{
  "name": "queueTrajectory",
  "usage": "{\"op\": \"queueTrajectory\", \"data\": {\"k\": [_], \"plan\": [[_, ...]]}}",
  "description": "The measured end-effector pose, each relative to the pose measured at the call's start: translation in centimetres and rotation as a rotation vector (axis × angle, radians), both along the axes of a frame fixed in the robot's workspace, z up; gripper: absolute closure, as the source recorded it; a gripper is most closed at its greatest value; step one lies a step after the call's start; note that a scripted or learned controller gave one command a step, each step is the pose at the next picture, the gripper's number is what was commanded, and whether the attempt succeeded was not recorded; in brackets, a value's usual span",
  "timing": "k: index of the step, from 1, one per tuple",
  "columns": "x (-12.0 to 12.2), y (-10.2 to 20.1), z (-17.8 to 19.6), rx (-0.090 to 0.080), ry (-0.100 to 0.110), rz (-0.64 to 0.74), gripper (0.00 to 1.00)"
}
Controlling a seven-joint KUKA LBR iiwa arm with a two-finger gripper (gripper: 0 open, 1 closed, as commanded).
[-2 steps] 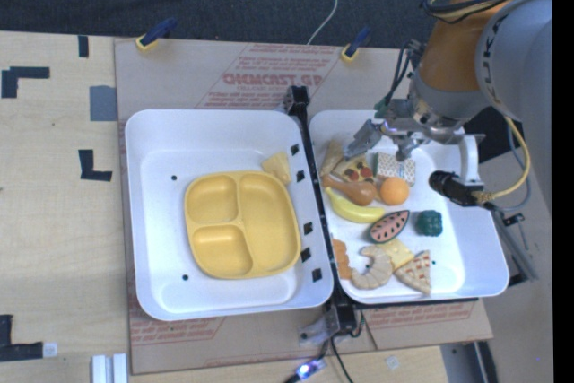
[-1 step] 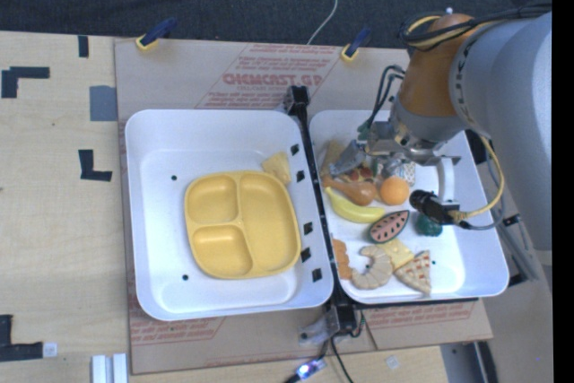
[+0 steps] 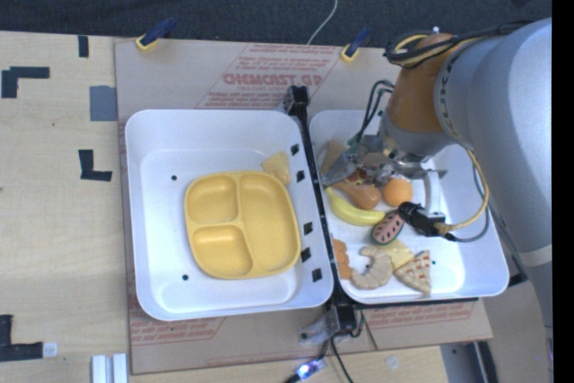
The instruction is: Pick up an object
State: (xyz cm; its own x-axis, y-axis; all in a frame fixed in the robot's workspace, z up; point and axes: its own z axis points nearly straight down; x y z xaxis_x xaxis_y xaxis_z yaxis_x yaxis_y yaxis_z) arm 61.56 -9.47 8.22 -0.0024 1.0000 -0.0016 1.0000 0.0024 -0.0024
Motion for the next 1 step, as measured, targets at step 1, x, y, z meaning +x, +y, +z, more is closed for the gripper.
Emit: {"op": "queueTrajectory", "data": {"k": [1], "plan": [[0.1, -0.03, 1.3, -0.001, -0.003, 0.0, 1.0]]}}
